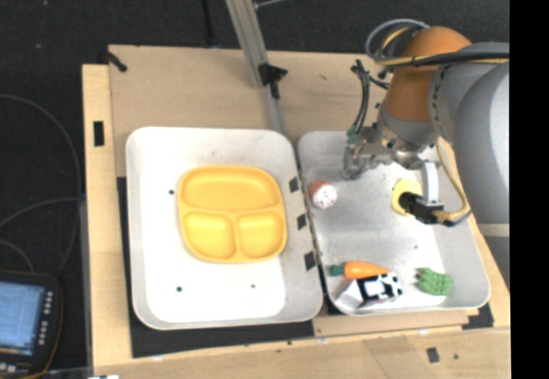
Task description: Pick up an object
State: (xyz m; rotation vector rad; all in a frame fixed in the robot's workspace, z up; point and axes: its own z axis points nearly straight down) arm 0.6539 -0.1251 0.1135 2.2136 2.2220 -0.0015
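Objects for picking lie scattered in the right bin (343, 150): a small white ball with red spots (323, 195) near its left wall, an orange carrot (364, 268), a black-and-white block (378, 288) and a green leafy piece (434, 282) along the near edge, and a yellow ring-shaped item (406, 199) towards the right. The gripper (354, 165) hangs over the bin's far part, just up and right of the spotted ball, apart from it, with nothing visibly held, though whether it is apart or together cannot be told. A yellow divided plate (232, 213) sits in the left bin (154, 223).
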